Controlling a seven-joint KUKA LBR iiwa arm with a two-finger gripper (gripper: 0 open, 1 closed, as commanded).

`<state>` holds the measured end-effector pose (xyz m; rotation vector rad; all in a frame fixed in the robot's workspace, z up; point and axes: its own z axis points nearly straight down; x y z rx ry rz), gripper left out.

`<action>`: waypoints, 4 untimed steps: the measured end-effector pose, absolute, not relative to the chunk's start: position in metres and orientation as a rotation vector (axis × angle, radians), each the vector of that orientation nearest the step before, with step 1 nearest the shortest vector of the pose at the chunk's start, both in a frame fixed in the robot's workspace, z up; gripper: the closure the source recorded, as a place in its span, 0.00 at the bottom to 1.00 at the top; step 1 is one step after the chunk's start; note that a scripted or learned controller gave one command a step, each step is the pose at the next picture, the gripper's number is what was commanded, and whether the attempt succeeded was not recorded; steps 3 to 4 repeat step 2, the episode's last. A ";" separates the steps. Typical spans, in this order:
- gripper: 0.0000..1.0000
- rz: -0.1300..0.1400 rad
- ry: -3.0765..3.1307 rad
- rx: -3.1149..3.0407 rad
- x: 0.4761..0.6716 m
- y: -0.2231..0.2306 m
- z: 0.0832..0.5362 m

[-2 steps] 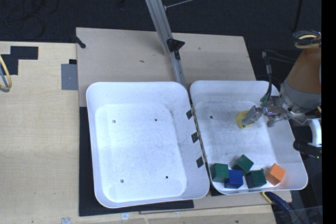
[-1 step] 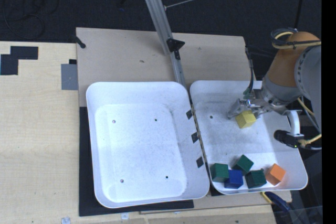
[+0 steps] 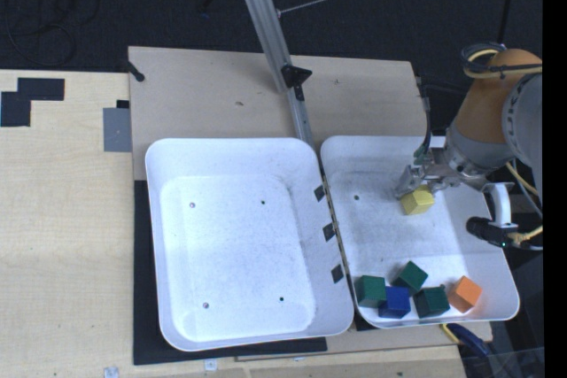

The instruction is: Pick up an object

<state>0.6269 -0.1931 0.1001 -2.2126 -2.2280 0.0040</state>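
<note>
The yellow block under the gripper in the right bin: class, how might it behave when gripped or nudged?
The yellow block looks like a small, flat-faced cube, so it would probably slide rather than roll. It seems solid, likely stiff. Lying on the smooth right bin floor, it may skid if pushed.

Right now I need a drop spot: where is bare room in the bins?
The left bin. In the right bin, the floor between the yellow block under the gripper and the crowded blocks along its near wall.
</note>
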 end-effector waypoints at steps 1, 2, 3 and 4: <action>1.00 0.007 -2.232 -2.207 0.627 -0.193 0.109; 1.00 0.004 -2.220 -2.217 0.631 -0.117 0.125; 1.00 0.004 -2.220 -2.217 0.631 -0.117 0.125; 1.00 0.004 -2.220 -2.217 0.631 -0.117 0.125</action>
